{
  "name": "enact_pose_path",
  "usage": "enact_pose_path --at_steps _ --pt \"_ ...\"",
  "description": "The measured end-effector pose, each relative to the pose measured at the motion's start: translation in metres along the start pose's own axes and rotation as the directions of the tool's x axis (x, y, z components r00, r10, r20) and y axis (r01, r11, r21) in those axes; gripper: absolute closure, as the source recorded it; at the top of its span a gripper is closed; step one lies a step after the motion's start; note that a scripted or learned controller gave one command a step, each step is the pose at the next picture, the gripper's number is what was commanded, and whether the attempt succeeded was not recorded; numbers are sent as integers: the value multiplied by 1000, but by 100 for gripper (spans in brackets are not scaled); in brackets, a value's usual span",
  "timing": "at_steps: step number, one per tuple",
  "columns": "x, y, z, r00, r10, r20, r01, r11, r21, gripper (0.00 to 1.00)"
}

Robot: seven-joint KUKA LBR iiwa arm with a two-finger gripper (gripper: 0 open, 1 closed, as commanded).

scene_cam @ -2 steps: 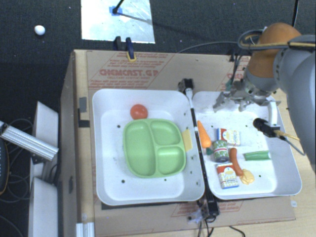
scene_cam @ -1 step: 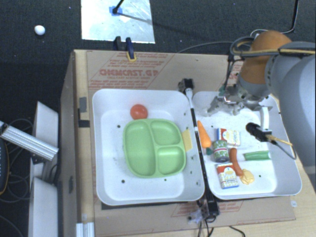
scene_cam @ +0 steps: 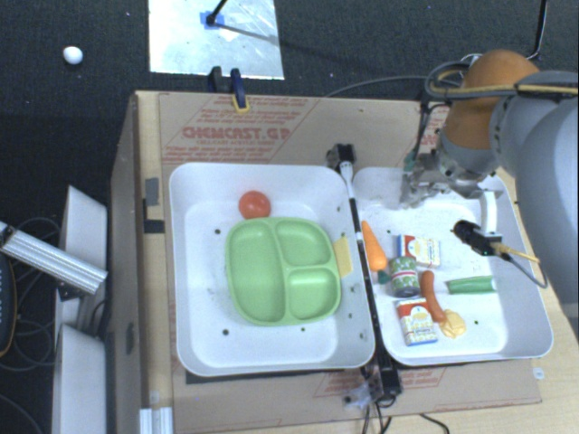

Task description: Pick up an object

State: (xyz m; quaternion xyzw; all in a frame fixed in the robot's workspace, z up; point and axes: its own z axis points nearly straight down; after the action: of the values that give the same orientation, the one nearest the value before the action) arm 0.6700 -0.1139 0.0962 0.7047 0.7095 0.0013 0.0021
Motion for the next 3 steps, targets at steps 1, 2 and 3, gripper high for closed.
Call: enact_pose_path --at_steps 1,2,3 --pt "0 0 0 1000 0 0 0 1000 0 0" --pt "20 -1 11 1000 2 -1 -2 1000 3 0" --pt "20 0 0 1000 0 0 0 1000 -1 100"
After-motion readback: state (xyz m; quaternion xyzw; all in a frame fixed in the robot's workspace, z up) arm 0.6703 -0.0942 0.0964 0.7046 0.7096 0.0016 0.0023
